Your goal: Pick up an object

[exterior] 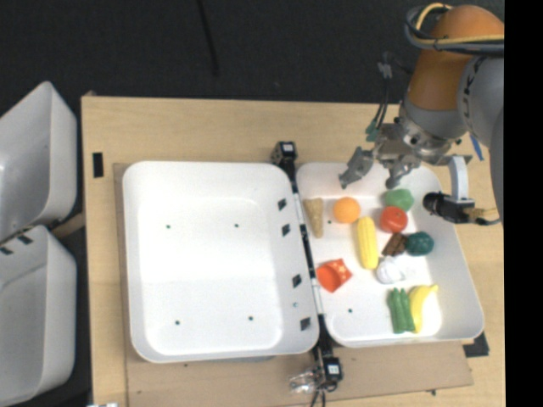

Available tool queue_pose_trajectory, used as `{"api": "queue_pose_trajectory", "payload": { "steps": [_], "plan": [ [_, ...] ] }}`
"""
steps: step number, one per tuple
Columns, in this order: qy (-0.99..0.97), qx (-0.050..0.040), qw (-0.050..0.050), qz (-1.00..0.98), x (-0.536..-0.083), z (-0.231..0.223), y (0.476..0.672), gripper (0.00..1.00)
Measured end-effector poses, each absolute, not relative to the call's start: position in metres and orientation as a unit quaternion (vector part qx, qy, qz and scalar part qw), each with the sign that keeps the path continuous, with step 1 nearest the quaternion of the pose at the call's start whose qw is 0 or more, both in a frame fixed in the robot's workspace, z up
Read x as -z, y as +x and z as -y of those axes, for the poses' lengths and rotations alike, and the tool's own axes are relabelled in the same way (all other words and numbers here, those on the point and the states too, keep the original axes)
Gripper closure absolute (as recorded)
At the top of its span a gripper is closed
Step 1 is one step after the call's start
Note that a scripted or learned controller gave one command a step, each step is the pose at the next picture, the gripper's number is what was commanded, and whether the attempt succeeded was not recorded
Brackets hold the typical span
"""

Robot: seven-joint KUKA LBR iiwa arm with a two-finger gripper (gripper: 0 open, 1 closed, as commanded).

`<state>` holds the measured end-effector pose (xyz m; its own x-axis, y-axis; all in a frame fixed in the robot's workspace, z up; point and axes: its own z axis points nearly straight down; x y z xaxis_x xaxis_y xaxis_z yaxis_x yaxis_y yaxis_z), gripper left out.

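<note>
The pincer (376, 174) hangs with fingers spread apart, gripping nothing, over the right bin's (454, 312) far end; the orange ball (345, 209) lies just below-left of it.

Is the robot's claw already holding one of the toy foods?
No, the gripper hovers with its fingers spread over the back of the right bin, nothing between them, and the orange lies in the bin below.
</note>
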<state>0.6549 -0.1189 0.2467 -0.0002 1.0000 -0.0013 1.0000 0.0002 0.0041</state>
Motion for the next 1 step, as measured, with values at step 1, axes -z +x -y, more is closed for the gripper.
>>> {"api": "queue_pose_trajectory", "payload": {
  "steps": [1],
  "plan": [
    [0.708,0.0005,0.002,-0.707,-0.1179,0.1674,0.6775,0.00]
  ]
}}
